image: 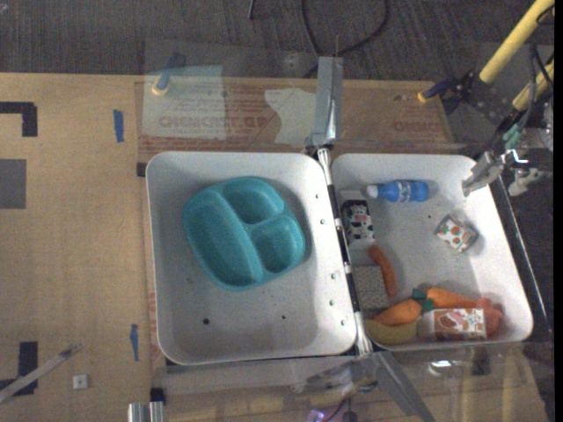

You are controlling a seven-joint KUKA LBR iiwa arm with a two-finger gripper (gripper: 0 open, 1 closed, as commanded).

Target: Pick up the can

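Can (pixel 456 234) sits tilted, right of the blue bottle (pixel 400 191) — may roll or slip. Gripper (pixel 482 176) near bottle's right, grip state unclear — could miss.

dim, soft, slightly blurred overhead view

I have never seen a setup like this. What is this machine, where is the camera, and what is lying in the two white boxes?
One fixed camera looks down at a slant on a bench. The robot arm's gripper enters from the right, at the upper right corner of the right bin, holding nothing visible. The left bin holds a teal divided plate. The right bin holds a blue bottle, a small can with a black-and-white label, a small carton, a juice box and toy food.
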